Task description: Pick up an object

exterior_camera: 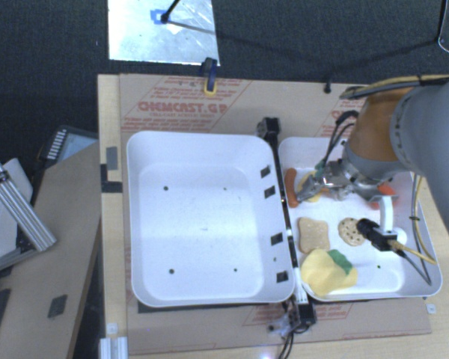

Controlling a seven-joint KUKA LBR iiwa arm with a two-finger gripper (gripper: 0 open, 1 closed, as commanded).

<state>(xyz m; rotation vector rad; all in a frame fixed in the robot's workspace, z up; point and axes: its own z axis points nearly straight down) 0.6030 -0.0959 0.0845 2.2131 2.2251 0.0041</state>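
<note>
We read "CHEMCAST GP" in red on the brown board [187, 105] that covers the desk [75, 200], printed at about 11 o'clock from the left bin [146, 223]; the smaller red lines beneath it are too fine to make out. More of the same red print shows at the board's right edge and along its near edge, unreadable.

The left bin is a shallow white tray with rounded corners, a smooth matte floor and a few small dark dots. Black clips sit along the wall it shares with the right bin [411, 275].

In the right bin, from left to right, we see an orange-red sausage shape [290, 187] lying along the left wall at 9 o'clock, a tan toast slice [313, 234] near the middle, a soft yellow lump [326, 272] with a green piece [340, 260] on top at 7 o'clock, and a round brown cookie [350, 232] with dark specks just right of the toast.

The tool [314, 188] hangs over the bin's upper left part, right of the sausage, close to a small yellow bit [312, 179]. We cannot tell whether it is released or clenched.
</note>
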